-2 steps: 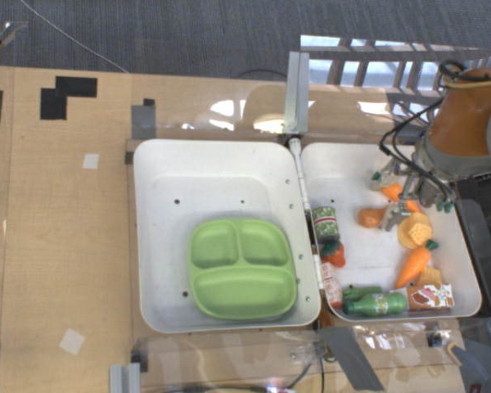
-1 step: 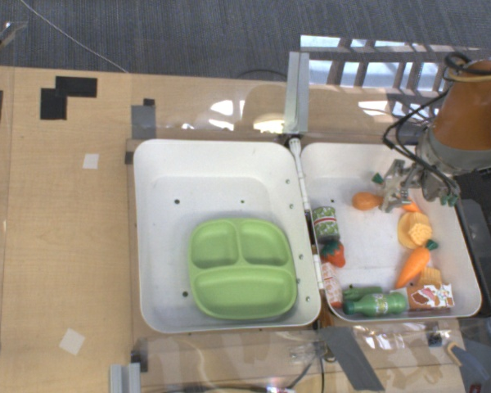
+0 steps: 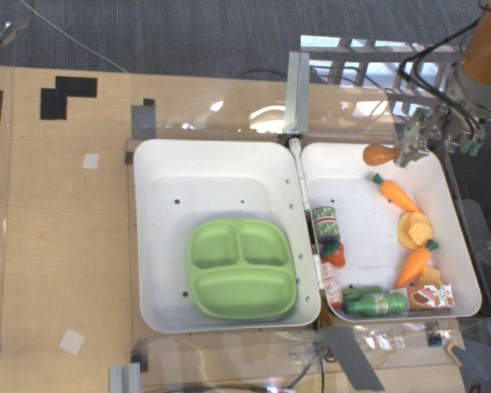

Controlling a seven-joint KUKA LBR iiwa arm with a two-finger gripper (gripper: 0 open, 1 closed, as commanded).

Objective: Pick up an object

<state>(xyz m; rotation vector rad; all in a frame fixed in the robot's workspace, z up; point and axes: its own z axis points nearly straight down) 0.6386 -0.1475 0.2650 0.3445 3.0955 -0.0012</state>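
Observation:
My gripper point(image 3: 411, 147) hangs over the far right corner of the right bin point(image 3: 360, 195), below the arm's orange band. Just to its left sits an orange-brown oval toy point(image 3: 378, 154), close against the gripper; I cannot tell whether they touch. An orange carrot point(image 3: 395, 193) lies a little nearer. Below it are a yellow toy point(image 3: 415, 231) and a second carrot point(image 3: 414, 264). A green bottle point(image 3: 376, 302) and a red-and-white carton point(image 3: 431, 296) lie along the near wall.
A small can point(image 3: 323, 222) and a red toy point(image 3: 335, 255) rest by the divider on the right bin's left side. The left bin point(image 3: 172, 178) holds a green sectioned plate point(image 3: 242, 267). A metal frame point(image 3: 368, 56) stands behind the bins.

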